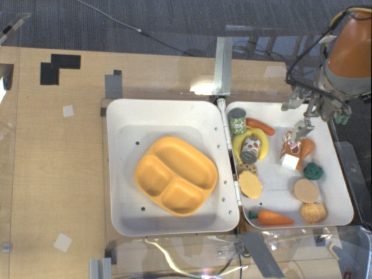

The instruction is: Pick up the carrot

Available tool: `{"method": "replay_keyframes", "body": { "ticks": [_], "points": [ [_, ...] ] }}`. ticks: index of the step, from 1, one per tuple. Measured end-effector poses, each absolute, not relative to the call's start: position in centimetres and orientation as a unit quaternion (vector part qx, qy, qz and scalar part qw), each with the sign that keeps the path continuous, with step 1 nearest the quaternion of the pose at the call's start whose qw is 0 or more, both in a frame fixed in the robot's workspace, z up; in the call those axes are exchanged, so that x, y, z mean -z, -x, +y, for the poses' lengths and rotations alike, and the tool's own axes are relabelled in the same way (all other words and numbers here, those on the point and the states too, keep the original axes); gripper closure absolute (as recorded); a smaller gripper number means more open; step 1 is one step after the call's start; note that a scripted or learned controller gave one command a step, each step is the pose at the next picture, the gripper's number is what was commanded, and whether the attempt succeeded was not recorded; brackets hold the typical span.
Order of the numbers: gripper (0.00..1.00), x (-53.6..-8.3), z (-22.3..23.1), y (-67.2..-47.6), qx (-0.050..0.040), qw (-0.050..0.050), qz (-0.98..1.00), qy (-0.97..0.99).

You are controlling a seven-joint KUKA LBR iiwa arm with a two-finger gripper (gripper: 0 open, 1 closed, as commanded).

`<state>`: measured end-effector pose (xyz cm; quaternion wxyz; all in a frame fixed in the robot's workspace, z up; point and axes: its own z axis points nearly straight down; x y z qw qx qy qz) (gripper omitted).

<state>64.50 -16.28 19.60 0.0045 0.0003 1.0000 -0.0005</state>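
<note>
A pale wooden bench (58, 173) under dark carpet (145, 10) bears 2 white bins (116, 214). A carrot (274, 218) lies at the right bin's near edge. The gripper (304, 127) hovers far right; its grip, perhaps blurred, I cannot tell.

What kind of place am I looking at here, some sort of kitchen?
Probably a robot test lab, not a kitchen. A wooden bench bears two white bins, one holding a yellow divided plate, the other toy food such as a carrot. A grey-and-orange robot arm reaches in.
</note>
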Motion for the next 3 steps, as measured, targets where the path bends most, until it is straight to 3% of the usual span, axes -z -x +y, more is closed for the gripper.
{"method": "replay_keyframes", "body": {
  "ticks": [1,2,3],
  "points": [
    [0.00,-9.8,-16.2,-55.7,-0.0005,0.000,1.000,0.020],
    [0.00,-15.4,-17.4,-59.7,0.0018,0.007,0.999,0.052],
    [0.00,-17.2,-20.0,-52.2,0.0010,0.004,0.999,-0.047]
  ]
}}
